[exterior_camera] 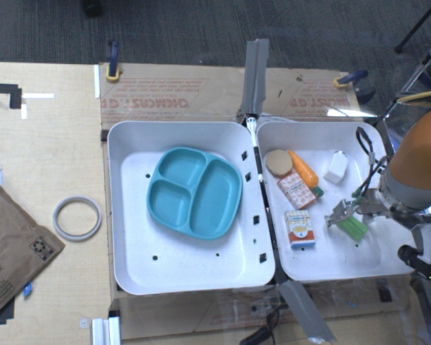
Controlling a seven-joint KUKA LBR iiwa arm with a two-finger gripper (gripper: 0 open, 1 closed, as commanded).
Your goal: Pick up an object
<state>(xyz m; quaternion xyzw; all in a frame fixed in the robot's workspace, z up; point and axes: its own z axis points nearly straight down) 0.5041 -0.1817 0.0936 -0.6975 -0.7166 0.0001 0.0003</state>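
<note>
Camera view
Bench: a pale wooden top runs out well to the gripper's left, with a brown cardboard sheet under the far side of both bins.
Floor: dark grey carpet lies beyond the bench's far edge.
Loose items on the bench: a roll of tape and a brown cardboard box sit far left of the gripper, well apart from both bins.
Left bin: the white bin to the gripper's left holds a teal divided plate, lying flat near its middle.
Right bin: the white bin lies under the gripper.
Arm: it enters from the right, its orange band above a grey wrist, and leans down and leftward into the right bin.
Gripper: low over the bin floor, its metal fingers slightly spread, nothing seen between them.
Green object: just beside the fingertips on their near-right side; whether it touches them is unclear.
Small carton: near the gripper, to its left.
Red-patterned packet: up and left of the gripper.
Carrot: beyond the packet, touching it.
Round tan piece: at the carrot's left end.
White block: beyond the gripper, apart from it.
</note>
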